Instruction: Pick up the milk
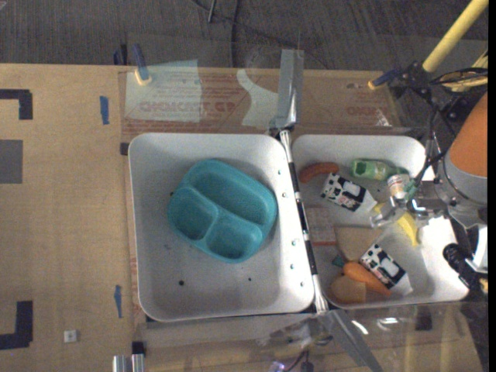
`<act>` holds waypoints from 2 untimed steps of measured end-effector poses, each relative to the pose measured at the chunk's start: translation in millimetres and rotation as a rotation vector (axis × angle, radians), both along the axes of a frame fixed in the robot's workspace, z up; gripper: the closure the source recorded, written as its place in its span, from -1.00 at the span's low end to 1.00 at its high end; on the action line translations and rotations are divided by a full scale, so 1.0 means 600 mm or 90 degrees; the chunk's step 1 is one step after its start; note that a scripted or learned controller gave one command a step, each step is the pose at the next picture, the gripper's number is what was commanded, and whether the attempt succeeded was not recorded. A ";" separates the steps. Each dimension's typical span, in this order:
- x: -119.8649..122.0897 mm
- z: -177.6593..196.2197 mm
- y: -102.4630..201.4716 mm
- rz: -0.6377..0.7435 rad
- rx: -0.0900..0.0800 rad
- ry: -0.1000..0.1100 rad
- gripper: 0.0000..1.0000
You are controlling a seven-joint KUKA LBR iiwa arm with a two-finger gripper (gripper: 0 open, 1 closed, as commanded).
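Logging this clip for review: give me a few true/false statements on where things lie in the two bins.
1. The teal divided plate lies in the left bin. True.
2. Two cow-patterned milk cartons lie in the right bin. True.
3. The green bottle lies in the left bin beside the plate. False: it lies near the far edge of the right bin.
4. The carrot lies apart from both cartons. False: it lies against the nearer carton.
5. The hand is over the right bin, between the two cartons. True.
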State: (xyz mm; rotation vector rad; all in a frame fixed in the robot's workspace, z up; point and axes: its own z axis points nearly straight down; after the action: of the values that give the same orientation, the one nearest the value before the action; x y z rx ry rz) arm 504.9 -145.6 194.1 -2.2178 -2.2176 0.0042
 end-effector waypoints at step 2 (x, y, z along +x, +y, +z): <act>-0.037 -0.154 -0.021 0.144 0.000 -0.003 1.00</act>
State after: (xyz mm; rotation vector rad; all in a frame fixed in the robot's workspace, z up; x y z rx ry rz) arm 482.7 -158.3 101.6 -1.9557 -2.4568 -0.0003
